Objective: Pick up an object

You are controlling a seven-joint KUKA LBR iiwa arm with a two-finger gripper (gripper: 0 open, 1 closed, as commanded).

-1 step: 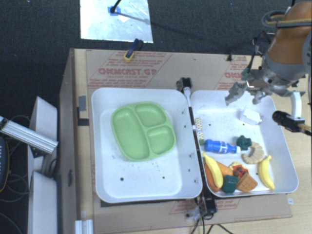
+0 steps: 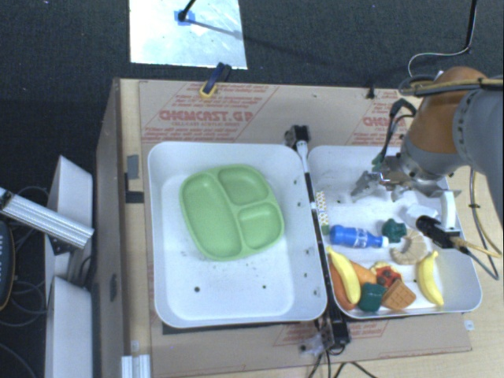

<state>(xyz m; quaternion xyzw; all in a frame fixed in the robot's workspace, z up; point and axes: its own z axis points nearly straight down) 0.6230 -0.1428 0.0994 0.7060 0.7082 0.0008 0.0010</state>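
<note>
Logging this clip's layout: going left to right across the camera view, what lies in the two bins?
Green divided plate → blue bottle → tan pastry-like piece → rightmost banana. The toys clustered below the bottle overlap, so they are omitted.

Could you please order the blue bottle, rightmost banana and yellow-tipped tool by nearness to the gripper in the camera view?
1. blue bottle, right bin middle, below the gripper.
2. rightmost banana, right bin's right side.
3. yellow-tipped tool, bench behind left bin.
</note>
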